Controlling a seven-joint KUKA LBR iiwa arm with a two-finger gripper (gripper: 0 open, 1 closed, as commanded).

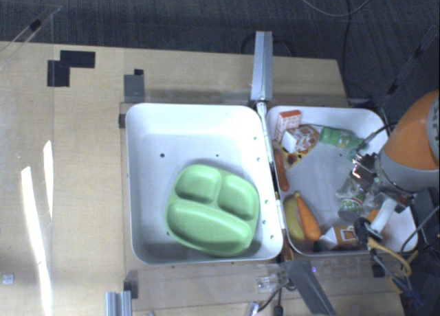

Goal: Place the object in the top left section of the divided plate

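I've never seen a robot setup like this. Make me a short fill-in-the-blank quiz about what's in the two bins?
1. The divided plate is colored ____.
2. The plate lies in the ____ bin.
3. The plate has ____ sections.
4. The carrot lies in the ____ bin, beside a banana.

Missing words: green; left; three; right

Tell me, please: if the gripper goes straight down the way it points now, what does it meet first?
Probably the small green and white packet lying on the floor of the right bin, directly under the gripper. Depth is unclear from above, so it could instead land on bare floor beside it.
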